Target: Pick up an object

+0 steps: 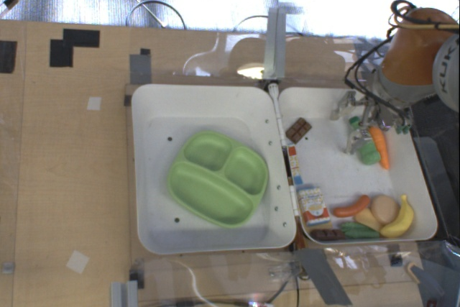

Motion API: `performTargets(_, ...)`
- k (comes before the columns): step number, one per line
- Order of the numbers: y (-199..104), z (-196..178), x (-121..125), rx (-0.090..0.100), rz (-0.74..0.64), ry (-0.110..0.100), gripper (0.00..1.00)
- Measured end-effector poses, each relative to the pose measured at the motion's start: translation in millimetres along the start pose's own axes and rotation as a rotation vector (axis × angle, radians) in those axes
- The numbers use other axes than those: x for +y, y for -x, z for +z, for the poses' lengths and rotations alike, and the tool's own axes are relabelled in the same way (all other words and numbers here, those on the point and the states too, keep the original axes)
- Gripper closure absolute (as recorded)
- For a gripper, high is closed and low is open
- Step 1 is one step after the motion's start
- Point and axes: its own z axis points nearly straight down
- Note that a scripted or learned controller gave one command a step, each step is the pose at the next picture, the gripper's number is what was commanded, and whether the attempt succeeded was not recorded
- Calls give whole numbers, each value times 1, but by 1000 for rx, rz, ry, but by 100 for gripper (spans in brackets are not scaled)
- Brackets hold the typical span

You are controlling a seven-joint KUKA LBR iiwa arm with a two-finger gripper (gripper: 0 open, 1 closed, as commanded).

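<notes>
At the right bin's upper right, the gripper [365, 127] hung with fingers apart just above-left of the toy carrot [380, 145], which lay nearly upright.

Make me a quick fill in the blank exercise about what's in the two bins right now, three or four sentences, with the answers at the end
1. The green divided plate lies in the ____ bin of the camera view.
2. The banana rests near the right bin's lower right corner; its colour is ____.
3. The gripper hangs over the right bin, just above the ____, which is orange.
4. The chocolate piece near the divider is coloured ____.

Missing words: left; yellow; carrot; brown
</notes>
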Motion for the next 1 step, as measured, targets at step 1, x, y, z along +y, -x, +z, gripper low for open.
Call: performTargets(1, 4, -16, 0, -13, -2, -3, 100)
